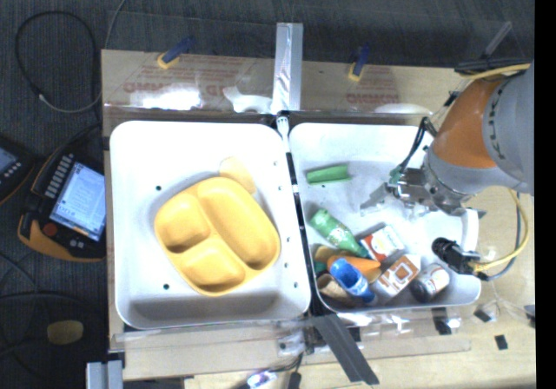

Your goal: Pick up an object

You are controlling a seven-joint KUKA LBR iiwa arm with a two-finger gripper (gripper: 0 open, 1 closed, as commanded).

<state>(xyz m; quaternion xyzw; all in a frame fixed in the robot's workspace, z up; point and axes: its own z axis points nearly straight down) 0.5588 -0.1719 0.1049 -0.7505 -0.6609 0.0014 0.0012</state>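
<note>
My gripper point(393, 192) hangs over the middle of the right bin point(373, 137), reaching in from the right below the orange-banded wrist. Nothing shows as held in it. A green stick-shaped object point(327, 174) lies up and to the left of it. Lower left of it rests a green bottle point(335, 230). Along the bin's front sit a blue-capped bottle point(349, 278), an orange item point(358, 263), a red and white packet point(382, 243), a brown and white box point(398, 274) and a dark can point(432, 280).
The left bin point(139, 153) holds a yellow three-compartment tray point(215, 232). A raised divider point(295, 222) separates the two bins. Clamps and a metal bracket point(287, 66) stand along the bench's back edge. A handheld pendant point(65, 205) lies on the floor at left.
</note>
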